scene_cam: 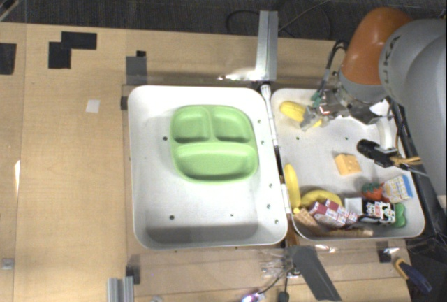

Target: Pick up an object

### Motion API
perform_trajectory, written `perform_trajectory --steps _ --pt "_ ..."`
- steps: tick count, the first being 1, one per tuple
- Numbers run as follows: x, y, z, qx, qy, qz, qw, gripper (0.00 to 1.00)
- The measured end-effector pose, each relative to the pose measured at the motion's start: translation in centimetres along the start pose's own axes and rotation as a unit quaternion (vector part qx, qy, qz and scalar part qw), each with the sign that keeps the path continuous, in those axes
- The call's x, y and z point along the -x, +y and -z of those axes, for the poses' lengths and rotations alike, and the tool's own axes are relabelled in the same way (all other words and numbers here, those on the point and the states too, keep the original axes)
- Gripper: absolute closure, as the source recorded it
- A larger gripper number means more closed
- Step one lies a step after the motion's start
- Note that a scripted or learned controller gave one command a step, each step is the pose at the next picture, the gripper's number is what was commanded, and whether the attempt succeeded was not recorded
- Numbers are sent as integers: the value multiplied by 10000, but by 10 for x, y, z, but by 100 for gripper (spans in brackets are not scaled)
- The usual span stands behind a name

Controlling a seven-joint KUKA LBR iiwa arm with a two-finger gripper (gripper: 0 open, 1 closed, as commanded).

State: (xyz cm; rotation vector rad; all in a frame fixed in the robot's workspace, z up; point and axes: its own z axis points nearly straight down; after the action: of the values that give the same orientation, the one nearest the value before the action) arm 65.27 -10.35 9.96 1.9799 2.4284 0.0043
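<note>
While the arm (412,63) reaches in from the right, its gripper (318,112) hangs low over the far left part of the right bin (318,154). It is just beside a yellow piece (291,110) that lies near that bin's far left corner. From this angle I cannot tell whether the gripper is spread or pressed together, nor whether it touches the yellow piece.

A tan block (347,164) lies by itself on the white floor near the middle of the right bin, apart from everything else. A banana (291,185) runs along the left wall, and a second curved yellow fruit (320,196) lies just beside its near end.

The rest is crowded along the near wall. A red-and-white box (328,210) touches the curved fruit, and a black-and-white box (380,210) lies farther right. A green thing (399,218) sits in the near right corner. Just behind these are a small red-orange thing (374,190) and a pale packet (397,187), too small to make out further.

The left bin (150,189) holds a green tray (213,143) lying flat in its far half, clear of the walls. The tray has two small compartments on its far side and one wide compartment on its near side.
</note>
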Motion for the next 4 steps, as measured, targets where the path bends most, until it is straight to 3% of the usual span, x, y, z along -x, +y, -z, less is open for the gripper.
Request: perform_trajectory --steps 1,2,3,4 --pt "-14 22 103 5 13 1110 9938 100" --pt "-59 -26 86 -16 22 -303 9995 100" --pt "-59 -26 86 -16 22 -303 9995 0" --pt "-8 -19 -10 26 5 167 9999 0"
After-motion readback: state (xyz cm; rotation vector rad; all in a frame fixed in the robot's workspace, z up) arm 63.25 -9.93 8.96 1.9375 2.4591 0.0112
